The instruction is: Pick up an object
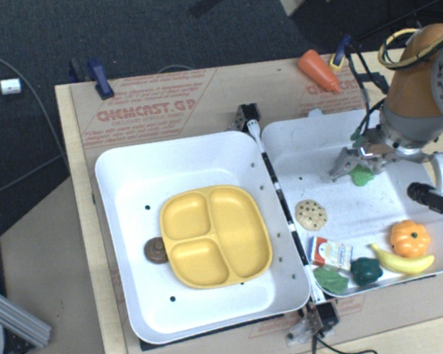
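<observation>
We see the grey two-finger gripper (356,163) low in the right white bin (313,130), its fingers closed around a small round green object (362,178). A chocolate-chip cookie (311,215) lies nearby, with a small orange pumpkin (410,238) and yellow banana (403,262) near the bin's front corner.

Grey arm (429,114), orange band (418,75)
</observation>
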